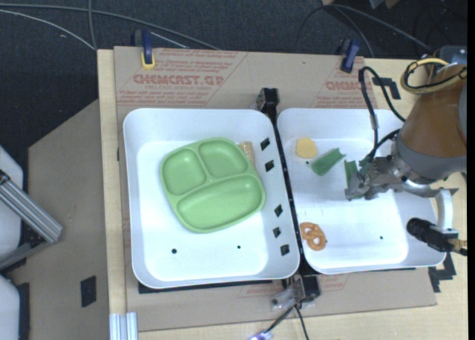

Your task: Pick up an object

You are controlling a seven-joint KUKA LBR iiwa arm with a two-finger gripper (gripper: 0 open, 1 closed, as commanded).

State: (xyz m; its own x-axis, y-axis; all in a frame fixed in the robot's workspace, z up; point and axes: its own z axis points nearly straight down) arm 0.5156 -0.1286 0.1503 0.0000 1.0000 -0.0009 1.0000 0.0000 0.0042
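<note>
So the claw [355,185] is down in the right bin [371,249], low over the floor, and honestly I can't tell how its jaws stand — the tip is a dark cluster and the angle hides it. Right at the tip, touching or nearly so, there's a green strip [350,171] standing roughly upright against it; whether it's actually pinched or just lying there, can't say. Just to the left of that sits another green piece [326,161], tilted, and a bit further left and up from the claw is a small yellow round thing [306,148]. Down and left from the claw, near the bin's lower left corner, is an orange pretzel-shaped item [313,235] — well apart from the tip. Behind the claw to the right, the arm [434,134] shows its orange band with cables looped over it. Much further left, across the divider, the left bin [148,249] holds a green divided plate [213,184], with a small tan object [246,152] peeking out at its upper right edge.
</note>
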